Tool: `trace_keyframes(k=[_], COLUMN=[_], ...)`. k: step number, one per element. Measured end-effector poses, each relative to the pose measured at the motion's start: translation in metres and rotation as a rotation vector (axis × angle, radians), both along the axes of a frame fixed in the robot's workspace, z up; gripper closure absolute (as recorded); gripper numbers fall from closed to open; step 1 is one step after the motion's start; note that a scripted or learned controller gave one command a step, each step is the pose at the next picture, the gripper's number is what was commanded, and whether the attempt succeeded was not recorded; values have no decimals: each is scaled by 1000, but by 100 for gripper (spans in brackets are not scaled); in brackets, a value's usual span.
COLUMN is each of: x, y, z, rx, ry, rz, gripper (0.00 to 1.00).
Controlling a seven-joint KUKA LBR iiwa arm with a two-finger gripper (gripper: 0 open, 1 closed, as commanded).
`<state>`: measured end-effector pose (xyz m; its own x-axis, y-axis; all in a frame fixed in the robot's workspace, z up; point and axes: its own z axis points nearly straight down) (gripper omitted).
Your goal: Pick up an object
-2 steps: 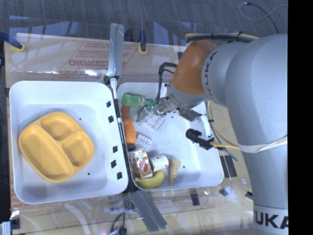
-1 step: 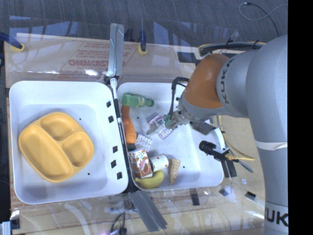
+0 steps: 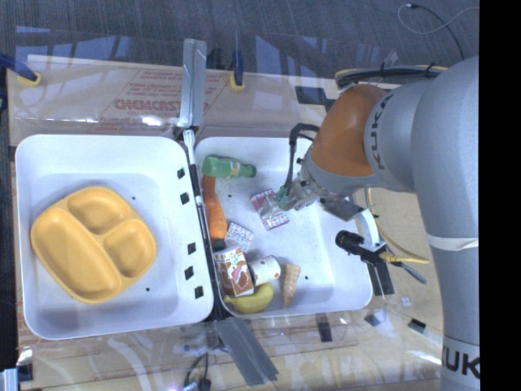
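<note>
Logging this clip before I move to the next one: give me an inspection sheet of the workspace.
Surface: two white bins, left bin, right bin.
Job's things: right bin holds green bottle, carrot, banana, cone, carton, small packet.
Clutter: yellow divided plate in left bin.
Grippers: gripper low beside the packet.
Cables: black cable top right.
Surroundings: plastic sheeting.

Dark grey carpet [image 3: 122, 2], tan bench [image 3: 407, 210], clear plastic sheeting [image 3: 106, 96]
</note>
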<state>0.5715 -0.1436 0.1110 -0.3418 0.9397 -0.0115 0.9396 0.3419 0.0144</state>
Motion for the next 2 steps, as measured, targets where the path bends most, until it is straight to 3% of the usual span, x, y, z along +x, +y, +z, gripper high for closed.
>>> trace_keyframes(k=[1,2], x=[3,32], y=[35,-20], z=[-20,93], rx=[6,4], ry=[17,17], rz=[-166,50], gripper=[100,100])
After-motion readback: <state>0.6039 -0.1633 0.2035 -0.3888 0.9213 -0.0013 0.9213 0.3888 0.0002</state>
